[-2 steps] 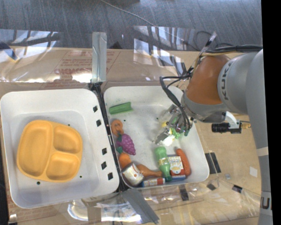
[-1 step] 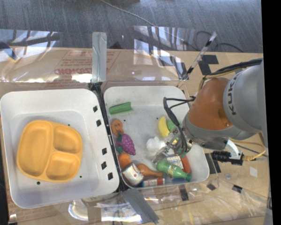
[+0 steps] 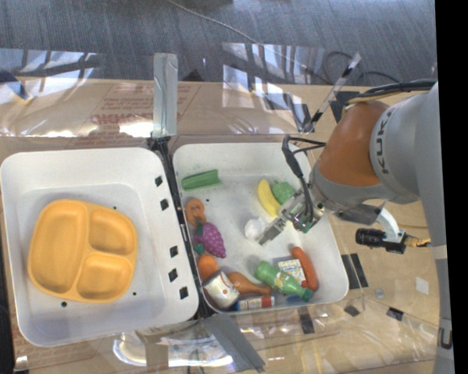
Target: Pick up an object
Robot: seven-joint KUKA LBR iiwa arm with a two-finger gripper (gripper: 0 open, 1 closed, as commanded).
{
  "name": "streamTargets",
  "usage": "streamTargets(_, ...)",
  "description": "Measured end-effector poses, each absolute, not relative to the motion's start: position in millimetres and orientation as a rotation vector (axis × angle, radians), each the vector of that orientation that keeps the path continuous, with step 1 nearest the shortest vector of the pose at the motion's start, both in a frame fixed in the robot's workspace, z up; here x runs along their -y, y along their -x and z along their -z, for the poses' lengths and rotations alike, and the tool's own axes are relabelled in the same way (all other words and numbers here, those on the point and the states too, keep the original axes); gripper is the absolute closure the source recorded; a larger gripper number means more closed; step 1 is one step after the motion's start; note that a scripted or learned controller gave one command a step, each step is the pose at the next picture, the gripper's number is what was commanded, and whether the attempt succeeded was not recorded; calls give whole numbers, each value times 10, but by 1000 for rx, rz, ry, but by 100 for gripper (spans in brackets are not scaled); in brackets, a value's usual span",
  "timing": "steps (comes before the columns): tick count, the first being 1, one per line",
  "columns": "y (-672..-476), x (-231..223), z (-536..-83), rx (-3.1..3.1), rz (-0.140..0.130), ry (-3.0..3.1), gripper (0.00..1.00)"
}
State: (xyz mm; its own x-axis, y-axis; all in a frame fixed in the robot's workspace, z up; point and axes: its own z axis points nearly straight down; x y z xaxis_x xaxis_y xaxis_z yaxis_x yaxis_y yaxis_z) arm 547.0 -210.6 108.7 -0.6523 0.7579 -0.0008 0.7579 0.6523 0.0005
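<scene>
Tray, yellow and divided, lies alone in the left bin, so it plays no part in the picking for now. Right bin carries the clutter. A cucumber lies near its top wall, grapes and a carrot sit by the divider, and a can, a green bottle and a sausage crowd the near wall. A banana and a green piece lie together near the middle, just left of the gripper. It hangs low over a small white object, probably its target. Whether its jaws are spread or closed, I cannot tell. Nothing shows between them.
</scene>
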Motion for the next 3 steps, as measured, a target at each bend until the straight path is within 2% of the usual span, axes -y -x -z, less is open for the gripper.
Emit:
streamTargets(1, -6018, 2100, -1280, -2831, -1, -1355, 0)
streamTargets(2, -6381, 1848, -920, -2753, 0, -1514, 0)
streamTargets(3, -6400, 1834, -1042, -2756, 0, -1500, 100)
